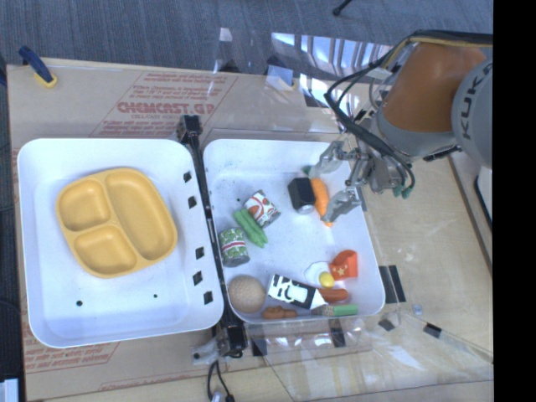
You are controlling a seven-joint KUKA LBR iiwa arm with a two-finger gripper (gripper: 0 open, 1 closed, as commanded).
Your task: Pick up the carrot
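In the right bin, the gripper hung with its jaws spread wide on either side of the carrot, which lay just beside a black block.

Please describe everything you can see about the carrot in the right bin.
The carrot is a small orange piece, smooth and plastic-looking like toy food, tapering toward its lower end. It lies near the upper right of the right bin, roughly upright in the picture with a slight tilt. A black block sits against its left side. The gripper is right over it, with one finger above it and one at its lower right; whether they clamp it is unclear.
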